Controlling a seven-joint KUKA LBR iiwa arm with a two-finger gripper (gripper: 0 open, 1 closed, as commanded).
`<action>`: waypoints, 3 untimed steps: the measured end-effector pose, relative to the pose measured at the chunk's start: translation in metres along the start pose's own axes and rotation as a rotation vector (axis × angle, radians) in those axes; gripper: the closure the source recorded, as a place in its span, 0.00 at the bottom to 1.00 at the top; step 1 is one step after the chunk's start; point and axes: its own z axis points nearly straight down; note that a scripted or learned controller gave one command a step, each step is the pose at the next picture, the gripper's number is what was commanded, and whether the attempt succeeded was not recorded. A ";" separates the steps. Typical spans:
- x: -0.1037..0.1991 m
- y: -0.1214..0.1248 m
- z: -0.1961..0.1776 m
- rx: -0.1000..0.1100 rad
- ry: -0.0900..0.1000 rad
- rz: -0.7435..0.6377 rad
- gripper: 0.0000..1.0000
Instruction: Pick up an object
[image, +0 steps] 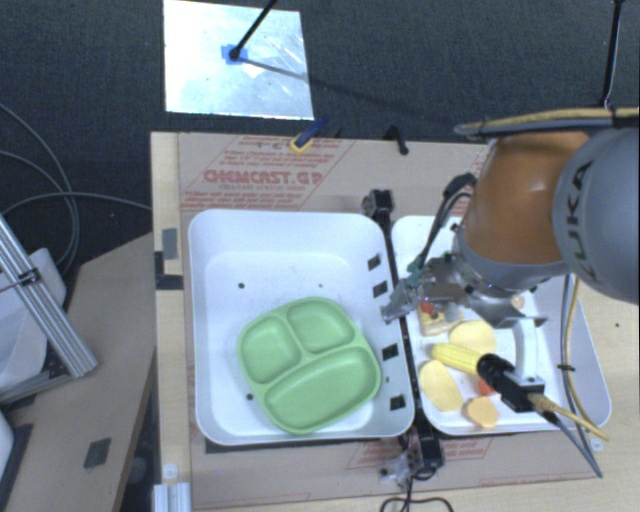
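Fingers (432, 298) of mine sit low over the right bin (590, 385), close to the wall it shares with the left bin (260, 260). My wrist covers them from above, so I cannot tell whether they are wide or narrow. Just beneath them lies a small yellow and red piece (432, 320). A corn cob (460, 357) is near it, toward the view's bottom. A green divided plate (310, 365) lies well apart in the left bin.

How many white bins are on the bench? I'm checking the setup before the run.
2. The left bin holds a green divided plate; the right bin holds yellow toy food, partly covered by the arm.
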 end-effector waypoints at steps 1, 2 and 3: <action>-0.002 0.004 -0.007 -0.001 -0.002 0.000 1.00; 0.004 -0.009 -0.095 -0.010 -0.001 0.002 1.00; -0.022 -0.004 -0.039 0.004 -0.004 0.009 1.00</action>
